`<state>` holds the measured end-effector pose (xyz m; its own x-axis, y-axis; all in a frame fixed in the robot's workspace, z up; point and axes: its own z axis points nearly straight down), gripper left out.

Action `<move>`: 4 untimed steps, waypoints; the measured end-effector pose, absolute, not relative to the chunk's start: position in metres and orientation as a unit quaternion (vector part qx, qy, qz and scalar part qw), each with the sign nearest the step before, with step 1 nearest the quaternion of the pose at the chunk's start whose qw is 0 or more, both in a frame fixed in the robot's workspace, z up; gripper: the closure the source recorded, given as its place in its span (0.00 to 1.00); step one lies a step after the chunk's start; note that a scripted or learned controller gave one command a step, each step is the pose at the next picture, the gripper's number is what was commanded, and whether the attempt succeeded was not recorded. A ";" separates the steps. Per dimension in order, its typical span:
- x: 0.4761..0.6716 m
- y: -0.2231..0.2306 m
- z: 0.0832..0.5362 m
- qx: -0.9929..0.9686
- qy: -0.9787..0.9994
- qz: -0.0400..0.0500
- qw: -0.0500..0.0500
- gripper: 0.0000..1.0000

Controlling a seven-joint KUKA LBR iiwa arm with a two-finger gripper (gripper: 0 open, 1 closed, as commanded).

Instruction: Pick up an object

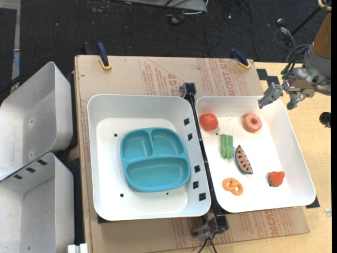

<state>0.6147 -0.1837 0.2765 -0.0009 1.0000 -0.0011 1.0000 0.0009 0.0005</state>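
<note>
White plastic is what you face: two shallow bins side by side on the counter, which is topped with brown cardboard. Your left bin carries a teal tray with three compartments, lying flat near the middle. Your right bin carries six small things, all apart from one another: a tomato at the far left corner, a pink donut to its right, a green piece nearer the middle, a watermelon slice just beside that, a pretzel toward the near edge, and a strawberry at the near right. None of them is lifted; each rests on the bin floor. Your hand hangs over the far right corner of the right bin, above the rim, with the arm coming in from the right. Its two fingers stand spread, one pointing toward the donut and the other back toward the wrist, with nothing between them. The donut is the thing nearest to it, yet they are apart. Two clamps with blue handles grip the far edge of the cardboard. Two more white bins sit off the counter on your left, tilted.
</note>
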 end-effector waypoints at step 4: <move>0.600 -0.177 0.129 0.708 0.707 0.000 0.001 1.00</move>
<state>0.5996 -0.1766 0.1293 0.0014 1.0000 -0.0009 1.0000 -0.0014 0.0021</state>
